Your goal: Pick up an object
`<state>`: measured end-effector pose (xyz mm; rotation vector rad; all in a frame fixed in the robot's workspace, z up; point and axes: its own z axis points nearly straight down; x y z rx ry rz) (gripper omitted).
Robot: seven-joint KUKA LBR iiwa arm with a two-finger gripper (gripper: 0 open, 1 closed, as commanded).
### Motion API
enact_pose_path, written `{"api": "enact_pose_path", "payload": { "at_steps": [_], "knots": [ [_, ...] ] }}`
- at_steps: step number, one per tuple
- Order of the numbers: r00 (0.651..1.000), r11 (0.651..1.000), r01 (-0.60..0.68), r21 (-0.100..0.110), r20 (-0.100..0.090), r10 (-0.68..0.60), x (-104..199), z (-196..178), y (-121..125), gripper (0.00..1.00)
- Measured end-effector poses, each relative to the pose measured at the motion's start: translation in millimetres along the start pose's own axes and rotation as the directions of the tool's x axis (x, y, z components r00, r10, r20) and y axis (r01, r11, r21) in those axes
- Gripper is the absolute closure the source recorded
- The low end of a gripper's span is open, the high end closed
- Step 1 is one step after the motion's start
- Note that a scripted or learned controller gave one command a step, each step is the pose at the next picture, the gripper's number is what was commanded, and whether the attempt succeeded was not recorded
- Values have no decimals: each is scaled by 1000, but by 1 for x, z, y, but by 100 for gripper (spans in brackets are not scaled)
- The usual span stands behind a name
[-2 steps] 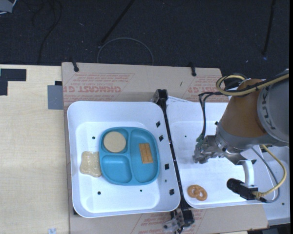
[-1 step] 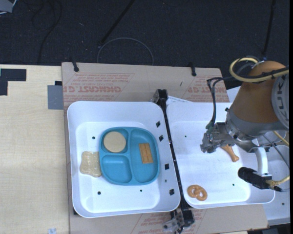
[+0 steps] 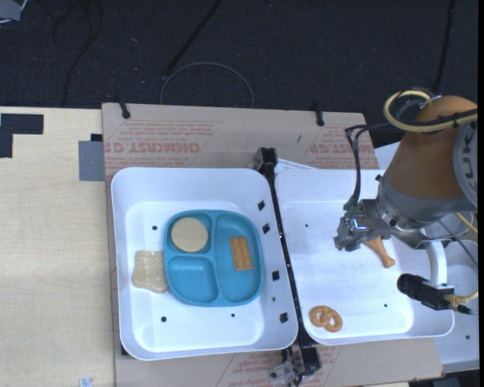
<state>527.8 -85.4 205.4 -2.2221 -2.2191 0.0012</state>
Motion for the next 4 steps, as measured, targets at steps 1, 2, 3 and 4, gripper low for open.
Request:
{"api": "enact_pose_path", "payload": {
  "at_steps": [1, 2, 3, 4],
  "knots": [
    [1000, 1000, 5, 2, -2, -5, 53, 3, 4, 100],
    [1000, 1000, 6, 0, -2, -6, 99, -7, 26, 100],
    [1000, 1000, 5, 2, -2, -5, 149, 0, 42, 100],
    [1000, 1000, 4, 0, 0, -4, 194, -12, 60, 100]
  ]
}}
